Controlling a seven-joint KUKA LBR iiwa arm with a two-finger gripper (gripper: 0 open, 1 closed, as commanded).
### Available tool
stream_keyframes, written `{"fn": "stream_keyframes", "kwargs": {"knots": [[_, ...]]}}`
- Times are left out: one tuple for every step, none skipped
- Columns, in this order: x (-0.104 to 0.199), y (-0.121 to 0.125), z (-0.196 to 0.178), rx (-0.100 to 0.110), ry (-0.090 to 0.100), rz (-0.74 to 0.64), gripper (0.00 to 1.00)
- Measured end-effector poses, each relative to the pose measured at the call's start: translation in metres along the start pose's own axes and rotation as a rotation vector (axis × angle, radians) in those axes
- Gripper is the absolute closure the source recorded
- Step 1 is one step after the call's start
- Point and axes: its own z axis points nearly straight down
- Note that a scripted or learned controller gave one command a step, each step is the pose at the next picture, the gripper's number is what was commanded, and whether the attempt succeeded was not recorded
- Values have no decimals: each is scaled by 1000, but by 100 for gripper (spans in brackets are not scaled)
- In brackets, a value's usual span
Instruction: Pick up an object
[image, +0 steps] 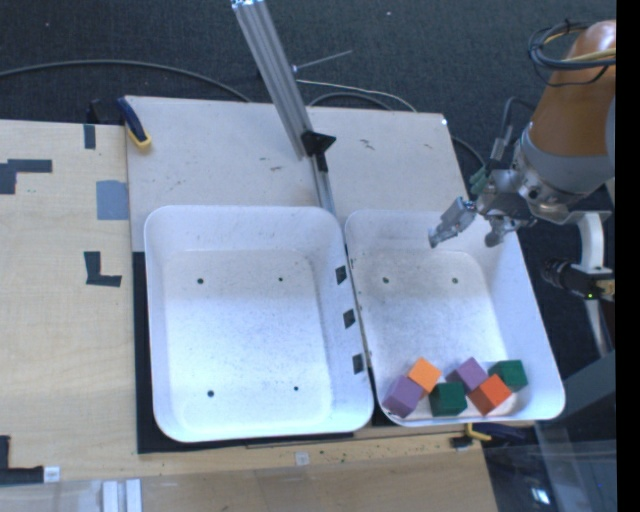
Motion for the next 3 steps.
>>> {"fn": "stream_keyframes", "kwargs": {"knots": [[-17,-2,185,8,0,2,0],[23,10,195,2,2,-2,0],[-64,29,194,-2,-4,7,0]]}}
